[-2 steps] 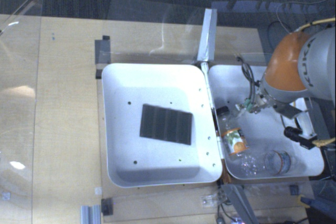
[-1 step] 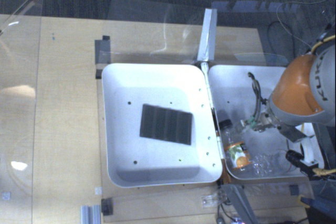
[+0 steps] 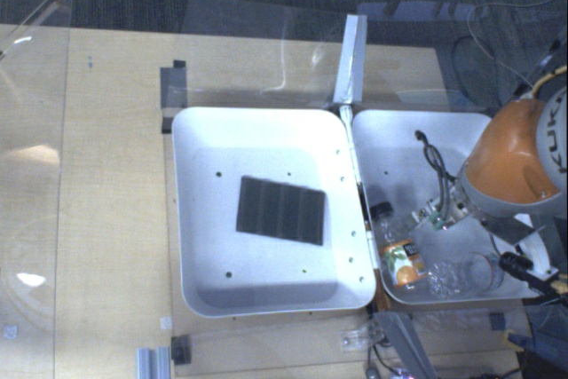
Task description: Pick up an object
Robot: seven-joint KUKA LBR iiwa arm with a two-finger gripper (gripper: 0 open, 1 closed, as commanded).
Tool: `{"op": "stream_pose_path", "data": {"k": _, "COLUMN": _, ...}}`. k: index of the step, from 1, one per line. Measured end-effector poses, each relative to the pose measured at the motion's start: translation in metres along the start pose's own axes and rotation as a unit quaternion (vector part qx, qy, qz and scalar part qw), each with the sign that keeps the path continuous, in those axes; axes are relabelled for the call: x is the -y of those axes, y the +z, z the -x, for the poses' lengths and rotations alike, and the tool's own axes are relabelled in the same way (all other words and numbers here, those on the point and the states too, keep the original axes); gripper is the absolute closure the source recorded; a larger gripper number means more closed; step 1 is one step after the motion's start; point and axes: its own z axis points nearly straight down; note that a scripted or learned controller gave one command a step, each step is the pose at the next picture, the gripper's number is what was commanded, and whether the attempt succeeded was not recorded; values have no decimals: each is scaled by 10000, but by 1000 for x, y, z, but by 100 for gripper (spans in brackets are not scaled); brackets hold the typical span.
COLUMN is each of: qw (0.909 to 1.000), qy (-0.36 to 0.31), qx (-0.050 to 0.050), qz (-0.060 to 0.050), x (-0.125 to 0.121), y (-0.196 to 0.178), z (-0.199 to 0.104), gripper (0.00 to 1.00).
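The arm's orange band [image 3: 508,162] hangs over the right bin [image 3: 390,138]. Below it my gripper [image 3: 432,217] points down and left into the middle of that bin, and a black cable runs along it. Close in front of the gripper lie a small orange and green object [image 3: 401,263] and a clear crumpled plastic piece [image 3: 451,276], both by the bin's near wall. A small black item [image 3: 382,210] sits to the gripper's left, near the divider. Nothing is plainly seen between the gripper's tips.
The left bin [image 3: 204,155] holds a flat dark grey ribbed pad [image 3: 281,209] in its middle. A metal post [image 3: 350,58] rises behind the seam between the bins. Wooden bench [image 3: 89,191] extends to the left.
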Motion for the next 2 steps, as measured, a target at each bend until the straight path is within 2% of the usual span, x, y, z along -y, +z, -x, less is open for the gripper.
{"op": "stream_pose_path", "data": {"k": 1, "qw": 9973, "qy": 652, "qx": -263, "qz": -220, "x": -62, "y": 17, "z": 23, "gripper": 0}}
{"op": "stream_pose_path", "data": {"k": 2, "qw": 9925, "qy": 1139, "qx": -314, "qz": -310, "x": -148, "y": 27, "z": 64, "gripper": 0}}
